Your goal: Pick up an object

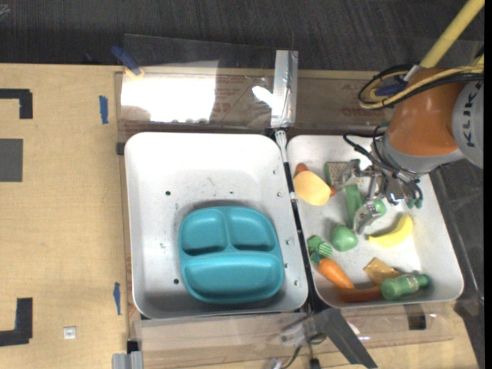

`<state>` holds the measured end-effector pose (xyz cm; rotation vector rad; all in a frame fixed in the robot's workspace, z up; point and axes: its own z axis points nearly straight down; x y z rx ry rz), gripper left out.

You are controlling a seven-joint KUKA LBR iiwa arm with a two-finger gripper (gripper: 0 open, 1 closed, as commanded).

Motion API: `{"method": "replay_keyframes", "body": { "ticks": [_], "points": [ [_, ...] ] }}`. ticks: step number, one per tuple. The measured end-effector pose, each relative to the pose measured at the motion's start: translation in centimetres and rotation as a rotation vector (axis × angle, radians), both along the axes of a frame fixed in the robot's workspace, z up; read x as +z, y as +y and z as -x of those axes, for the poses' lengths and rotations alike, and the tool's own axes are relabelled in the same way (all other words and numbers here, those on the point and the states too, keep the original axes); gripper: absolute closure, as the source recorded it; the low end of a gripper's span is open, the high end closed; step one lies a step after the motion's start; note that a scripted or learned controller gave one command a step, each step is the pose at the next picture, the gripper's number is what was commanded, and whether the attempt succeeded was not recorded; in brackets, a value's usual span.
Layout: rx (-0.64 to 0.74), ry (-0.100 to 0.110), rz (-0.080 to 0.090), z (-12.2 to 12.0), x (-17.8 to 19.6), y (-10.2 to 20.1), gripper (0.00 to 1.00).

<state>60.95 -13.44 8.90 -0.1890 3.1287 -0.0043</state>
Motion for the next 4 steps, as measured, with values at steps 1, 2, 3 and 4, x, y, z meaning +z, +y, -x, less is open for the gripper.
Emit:
{"method": "replay_keyframes", "body": {
  "ticks": [1, 2, 3, 4],
  "points": [
    [0.086, -0.005, -0.001, -2.6, 0.0, 4.0, 0.00],
    [0.288, 0.027, -0.018, -5.6, 0.0, 0.6, 0.00],
    [0.400, -0.002, 0.001, 0.9, 0.0, -0.6, 0.00],
    [0.496, -0.006, 0.004, 0.0, 0.1, 2.2, 0.00]
  ]
}}
